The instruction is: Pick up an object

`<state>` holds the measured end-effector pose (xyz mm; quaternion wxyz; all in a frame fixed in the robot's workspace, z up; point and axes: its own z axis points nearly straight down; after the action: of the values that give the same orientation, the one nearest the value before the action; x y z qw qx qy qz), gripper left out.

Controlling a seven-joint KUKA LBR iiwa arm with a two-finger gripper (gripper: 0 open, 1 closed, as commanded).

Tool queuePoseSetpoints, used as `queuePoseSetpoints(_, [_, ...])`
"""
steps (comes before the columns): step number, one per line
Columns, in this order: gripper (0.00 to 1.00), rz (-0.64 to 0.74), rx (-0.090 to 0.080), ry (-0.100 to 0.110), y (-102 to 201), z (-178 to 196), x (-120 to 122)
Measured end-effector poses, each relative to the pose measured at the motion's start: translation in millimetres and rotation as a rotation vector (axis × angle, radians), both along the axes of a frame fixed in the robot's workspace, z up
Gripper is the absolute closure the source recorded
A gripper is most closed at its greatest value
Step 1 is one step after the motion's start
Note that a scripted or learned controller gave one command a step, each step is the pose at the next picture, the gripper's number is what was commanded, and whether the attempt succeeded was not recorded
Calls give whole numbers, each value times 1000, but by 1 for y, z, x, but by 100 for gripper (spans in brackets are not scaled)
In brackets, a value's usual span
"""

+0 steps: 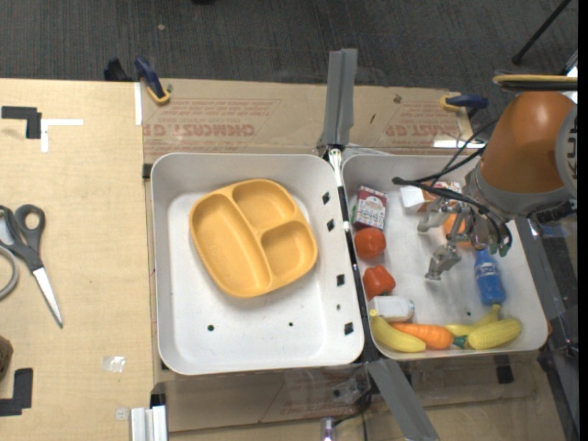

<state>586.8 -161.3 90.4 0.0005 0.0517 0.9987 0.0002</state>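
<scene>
My gripper hangs low over the middle of the right bin, under the orange wrist band. Its two metal fingers stand apart, open, with bare bin floor between them. An orange object shows partly behind the gripper body. A blue bottle lies just right of the fingers. Along the bin's left side sit a small carton, a red tomato and a red fruit. At the front lie a white block, a banana, a carrot and a yellow piece.
The left bin holds a yellow divided plate. Scissors lie on the wooden bench at far left. A grey bar rises between the bins at the back. Blue clamps grip the cardboard behind.
</scene>
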Motion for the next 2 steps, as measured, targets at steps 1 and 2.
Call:
queuePoseSetpoints(1, [0,-29,0,-3,-26,1,22])
queuePoseSetpoints(2, [100,-25,-2,-5,-26,9,23])
